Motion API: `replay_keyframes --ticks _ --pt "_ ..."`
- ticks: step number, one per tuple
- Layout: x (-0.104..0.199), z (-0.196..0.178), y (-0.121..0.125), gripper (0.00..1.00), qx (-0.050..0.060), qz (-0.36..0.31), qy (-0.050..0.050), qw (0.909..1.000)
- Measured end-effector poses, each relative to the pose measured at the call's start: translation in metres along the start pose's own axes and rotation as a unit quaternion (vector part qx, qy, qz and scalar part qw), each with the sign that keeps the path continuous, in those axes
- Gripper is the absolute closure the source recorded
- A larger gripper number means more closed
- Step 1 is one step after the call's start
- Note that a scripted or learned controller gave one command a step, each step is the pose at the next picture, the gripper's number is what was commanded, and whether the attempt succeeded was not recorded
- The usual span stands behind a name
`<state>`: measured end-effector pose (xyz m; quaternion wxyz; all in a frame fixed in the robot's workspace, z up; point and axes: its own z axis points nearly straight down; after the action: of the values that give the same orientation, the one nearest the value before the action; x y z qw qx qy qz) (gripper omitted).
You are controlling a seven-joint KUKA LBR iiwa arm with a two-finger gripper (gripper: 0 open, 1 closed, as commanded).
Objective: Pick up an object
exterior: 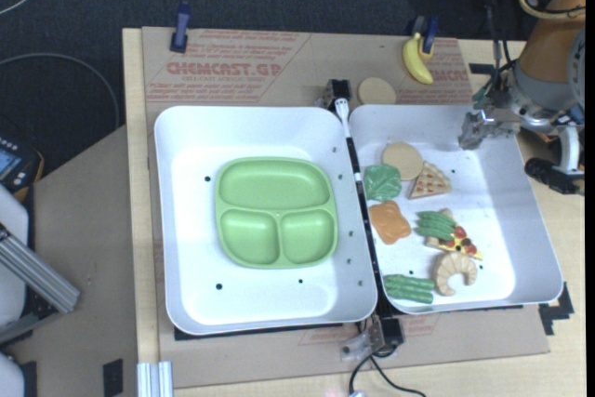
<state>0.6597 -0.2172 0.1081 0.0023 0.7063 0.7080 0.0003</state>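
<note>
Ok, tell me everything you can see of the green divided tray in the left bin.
The green tray is a pale green, smooth, plastic-looking dish with rounded corners. It has three compartments: one wide one along the far side and two smaller ones side by side nearer the camera. All three look bare. It lies flat, right way up, roughly centred on the floor of the left bin, apart from the bin's walls. Nothing else touches it.

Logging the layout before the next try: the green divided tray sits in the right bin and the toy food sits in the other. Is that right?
Not quite. The camera view shows the green divided tray in the left bin; the toy food, such as the pizza slice, sits in the right bin.
</note>
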Motion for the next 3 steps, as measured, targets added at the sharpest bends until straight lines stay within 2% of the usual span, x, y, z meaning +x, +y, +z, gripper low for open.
replay_keyframes --ticks 3 --pt "0.000 -0.033 0.002 1.00 -0.004 -0.001 -0.003 1.0000"
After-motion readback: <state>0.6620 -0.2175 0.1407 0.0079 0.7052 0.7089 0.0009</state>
